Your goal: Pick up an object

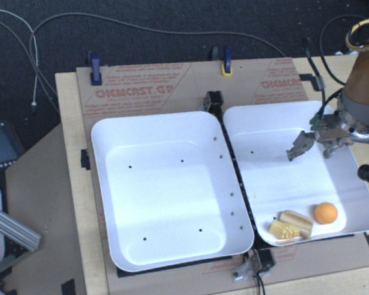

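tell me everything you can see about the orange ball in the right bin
The orange ball is small, round and evenly orange, with a smooth, slightly matte look. It rests on the floor of the right bin, near its front edge and right corner. It sits apart from the tan piece on its left. The gripper is well away from it.

Below the grey two-finger pincer, bare white bin floor lies open. Farther toward the near rim, a round orange ball, tan bread-like roll and yellow corn piece cluster together.
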